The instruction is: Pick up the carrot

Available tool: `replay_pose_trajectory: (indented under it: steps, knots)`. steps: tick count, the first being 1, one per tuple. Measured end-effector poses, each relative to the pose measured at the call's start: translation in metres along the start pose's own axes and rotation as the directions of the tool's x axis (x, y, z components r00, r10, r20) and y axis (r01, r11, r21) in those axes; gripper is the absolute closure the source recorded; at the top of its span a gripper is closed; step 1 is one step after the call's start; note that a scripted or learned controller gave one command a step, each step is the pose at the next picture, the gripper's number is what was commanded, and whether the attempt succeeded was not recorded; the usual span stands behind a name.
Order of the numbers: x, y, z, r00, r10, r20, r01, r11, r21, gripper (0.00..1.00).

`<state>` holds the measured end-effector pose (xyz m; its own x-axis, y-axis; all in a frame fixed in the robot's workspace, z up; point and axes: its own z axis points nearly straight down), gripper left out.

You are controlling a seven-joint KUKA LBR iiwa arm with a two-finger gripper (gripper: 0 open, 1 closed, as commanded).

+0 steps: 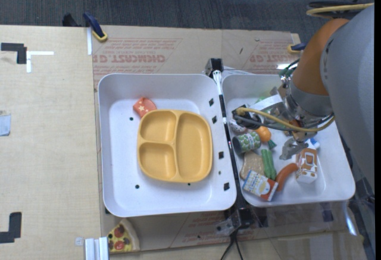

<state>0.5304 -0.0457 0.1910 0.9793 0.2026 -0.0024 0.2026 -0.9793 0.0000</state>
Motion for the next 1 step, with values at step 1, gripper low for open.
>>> replay_pose_trajectory:
  steps: [1]
  knots:
    - [0.0000,0.0002,0.0000,1.000,0.001,0.000,-0.001,1.000,0.000,0.00]
